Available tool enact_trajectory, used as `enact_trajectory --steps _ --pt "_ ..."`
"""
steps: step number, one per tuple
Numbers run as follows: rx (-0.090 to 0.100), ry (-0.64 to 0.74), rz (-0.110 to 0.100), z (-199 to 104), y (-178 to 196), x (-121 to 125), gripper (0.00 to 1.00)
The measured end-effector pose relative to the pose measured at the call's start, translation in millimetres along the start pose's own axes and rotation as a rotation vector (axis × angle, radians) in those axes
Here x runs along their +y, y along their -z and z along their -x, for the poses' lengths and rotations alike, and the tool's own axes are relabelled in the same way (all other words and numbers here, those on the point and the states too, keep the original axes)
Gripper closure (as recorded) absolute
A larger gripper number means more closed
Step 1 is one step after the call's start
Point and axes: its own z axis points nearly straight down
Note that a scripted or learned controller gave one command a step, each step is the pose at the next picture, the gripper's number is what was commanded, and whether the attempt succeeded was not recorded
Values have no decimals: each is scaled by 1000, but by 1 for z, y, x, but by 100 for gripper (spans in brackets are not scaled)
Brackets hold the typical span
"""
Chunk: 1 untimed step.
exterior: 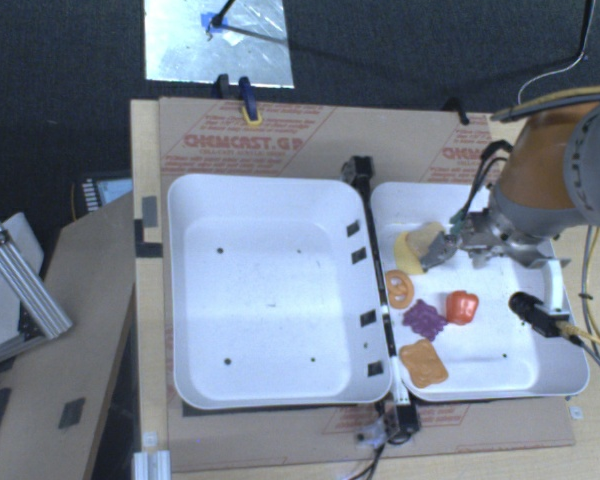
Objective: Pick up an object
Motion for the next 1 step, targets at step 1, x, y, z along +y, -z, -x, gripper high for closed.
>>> enact_trajectory --steps 1 --pt "-4 -6 6 -30 -49 -31 0"
